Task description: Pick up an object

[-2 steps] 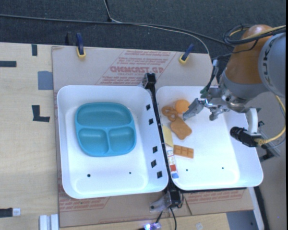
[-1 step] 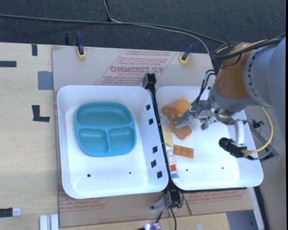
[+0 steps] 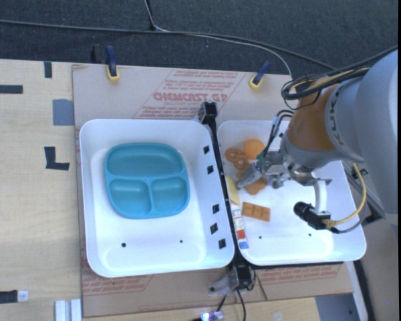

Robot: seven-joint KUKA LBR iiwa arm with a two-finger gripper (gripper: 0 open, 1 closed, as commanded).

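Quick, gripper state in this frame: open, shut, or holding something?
Gripper: cannot be told. It is low in the right bin among the small food items, with nothing visibly held.

waffle [image 3: 256, 211] | tan rectangle, flat | right bin [image 3: 334, 246] floor, left part

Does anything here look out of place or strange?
Nothing looks spilled or broken. The blue tray lies flat in the left bin. The small food pieces crowd the right bin's left side, under the gripper.
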